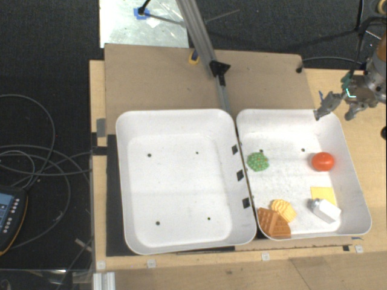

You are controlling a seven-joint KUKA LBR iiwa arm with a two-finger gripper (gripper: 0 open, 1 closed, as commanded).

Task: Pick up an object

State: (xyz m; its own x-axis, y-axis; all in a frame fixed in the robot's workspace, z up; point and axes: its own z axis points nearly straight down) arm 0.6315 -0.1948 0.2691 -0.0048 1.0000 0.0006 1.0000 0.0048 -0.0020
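The right bin [284, 128] holds several small objects: a green bumpy ball [258, 161], a red tomato-like ball [323, 161], a yellow block [323, 194], a white and grey bottle-like piece [324, 210], a yellow ridged piece [282, 208] and an orange waffle-like wedge [273, 223]. My gripper [338, 109] hangs over the bin's far right corner, its two fingers spread apart with nothing between them. It is well above and behind the red ball.
The left bin [175, 125] lies beside the right one, joined by black clips [239, 174]. A grey pole [199, 29] slants across the brown board behind the bins. Cables and a pendant [9, 213] lie on the dark floor at left.
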